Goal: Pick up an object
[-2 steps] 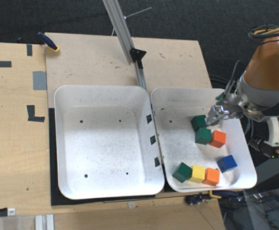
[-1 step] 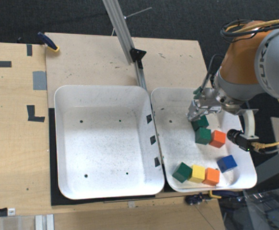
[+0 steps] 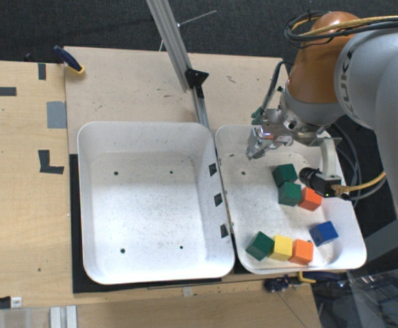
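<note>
The gripper is hanging over the far left part of the right bin, apparently lining up for a pick; whether its fingers are apart or together, I cannot tell. Nothing is showing between them. The right bin is holding 7 blocks: 2 dark green blocks stacked close with an orange block just right of them, a blue block nearer, and along the near wall a green block, yellow block and second orange block touching in a row. The left bin is sitting beside it.

Seven small cubes (all at lower right of the frame): three green cubes, two orange cubes, one yellow cube, one blue cube; two shallow white bins.
</note>
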`<state>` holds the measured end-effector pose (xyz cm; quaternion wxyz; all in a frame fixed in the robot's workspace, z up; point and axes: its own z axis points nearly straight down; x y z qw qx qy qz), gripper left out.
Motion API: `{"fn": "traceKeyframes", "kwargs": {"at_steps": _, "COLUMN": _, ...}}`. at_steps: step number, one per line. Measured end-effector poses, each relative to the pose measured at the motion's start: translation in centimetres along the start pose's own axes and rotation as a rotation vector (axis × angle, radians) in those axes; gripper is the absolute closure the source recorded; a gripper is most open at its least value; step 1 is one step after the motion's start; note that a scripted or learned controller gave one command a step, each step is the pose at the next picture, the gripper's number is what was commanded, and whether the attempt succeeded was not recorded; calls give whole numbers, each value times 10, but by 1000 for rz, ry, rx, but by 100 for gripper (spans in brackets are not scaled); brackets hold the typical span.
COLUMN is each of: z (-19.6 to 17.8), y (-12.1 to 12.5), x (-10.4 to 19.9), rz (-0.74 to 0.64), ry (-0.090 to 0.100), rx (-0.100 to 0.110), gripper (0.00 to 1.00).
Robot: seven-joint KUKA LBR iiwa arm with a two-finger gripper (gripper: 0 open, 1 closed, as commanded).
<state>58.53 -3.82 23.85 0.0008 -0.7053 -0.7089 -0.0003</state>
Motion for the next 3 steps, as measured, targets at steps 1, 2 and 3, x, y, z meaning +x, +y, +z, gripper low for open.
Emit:
{"fn": "traceKeyframes", "kwargs": {"at_steps": 1, "z": -8, "y": 23, "x": 50, "rz": -2, "ry": 1, "rx": -1, "gripper": 100}}
{"fn": "traceKeyframes", "kwargs": {"at_steps": 2, "z": 8, "y": 41, "x": 98, "rz": -1, "ry": -1, "rx": 1, "gripper": 100}}
{"fn": "traceKeyframes", "kwargs": {"at_steps": 3, "z": 4, "y": 70, "x": 134, "rz": 1, "ry": -1, "rx": -2, "gripper": 100}}
